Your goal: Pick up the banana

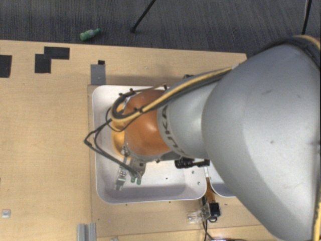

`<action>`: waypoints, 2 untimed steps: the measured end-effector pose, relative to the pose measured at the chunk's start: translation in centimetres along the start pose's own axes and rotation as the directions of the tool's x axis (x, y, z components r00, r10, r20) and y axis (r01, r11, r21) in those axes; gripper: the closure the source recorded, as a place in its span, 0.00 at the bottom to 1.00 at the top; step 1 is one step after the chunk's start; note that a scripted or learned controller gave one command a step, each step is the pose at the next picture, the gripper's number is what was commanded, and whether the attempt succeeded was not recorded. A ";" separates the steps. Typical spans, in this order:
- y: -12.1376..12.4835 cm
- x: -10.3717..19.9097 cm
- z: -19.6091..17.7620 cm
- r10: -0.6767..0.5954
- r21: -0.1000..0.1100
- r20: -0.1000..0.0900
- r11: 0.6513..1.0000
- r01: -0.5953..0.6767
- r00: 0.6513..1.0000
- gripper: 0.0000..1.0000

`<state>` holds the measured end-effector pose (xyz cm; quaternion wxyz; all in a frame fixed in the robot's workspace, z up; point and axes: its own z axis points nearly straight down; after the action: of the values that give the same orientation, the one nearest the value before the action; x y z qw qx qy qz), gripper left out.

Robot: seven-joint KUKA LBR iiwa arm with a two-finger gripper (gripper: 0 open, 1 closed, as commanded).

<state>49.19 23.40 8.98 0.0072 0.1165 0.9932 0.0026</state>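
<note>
BANANA: POSITION AND STATE

The banana (pixel 117 138) is showing as a narrow yellow strip, lying in the left bin (pixel 99 149) near its left wall. The arm (pixel 251 134) is covering most of it, so its pose is not readable.

A white bin (pixel 103 134) sits on the wooden desk (pixel 45 149). Black tape patches (pixel 50 58) mark the desk's far left edge. A small green object (pixel 90 33) lies on the dark carpet (pixel 200 14) beyond.

My arm (pixel 261 134) grey, orange band (pixel 143 127) at wrist. Bin (pixel 103 134) white. Bench (pixel 45 149) pale wood, black patches (pixel 50 58) upper left. Floor (pixel 200 14) dark grey; small green object (pixel 90 33) there.
</note>
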 end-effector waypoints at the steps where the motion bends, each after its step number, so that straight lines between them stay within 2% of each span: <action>1: 0.1 0.4 -8.3 0.418 0.008 -0.008 0.909 -0.418 0.909 0.00; 2: -1.2 -0.2 0.0 -0.064 -0.001 -0.001 0.998 0.064 0.998 0.00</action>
<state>49.11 22.22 8.96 0.0067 0.0848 0.9964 0.0027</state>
